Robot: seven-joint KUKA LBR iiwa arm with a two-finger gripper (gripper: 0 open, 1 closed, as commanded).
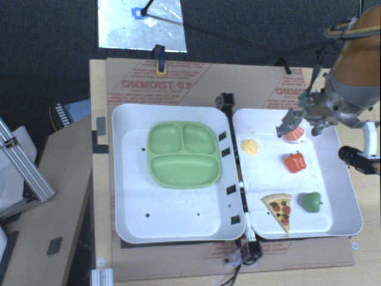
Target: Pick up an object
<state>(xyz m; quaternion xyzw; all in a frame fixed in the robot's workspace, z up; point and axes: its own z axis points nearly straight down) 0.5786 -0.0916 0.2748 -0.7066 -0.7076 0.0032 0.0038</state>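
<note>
Reaching in from the right, the tool [299,124] is hovering over a red-and-white toy [294,135] in the right bin [345,219], apparently lining up a grasp; its grip cannot be made out.

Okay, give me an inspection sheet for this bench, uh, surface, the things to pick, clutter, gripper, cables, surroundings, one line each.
Surface: two white bins side by side, left bin and right bin, on a cardboard sheet.
Job's things: in the right bin, a yellow piece, a red pepper, a green pepper, a pizza slice and a red-and-white piece under the gripper.
Clutter: a green divided plate in the left bin.
Gripper: gripper low over the red-and-white piece; grasp cannot be judged.
Cables: wires at the front edge between the bins.
Surroundings: a shiny square plate behind the bench, a metal rail at left.
</note>
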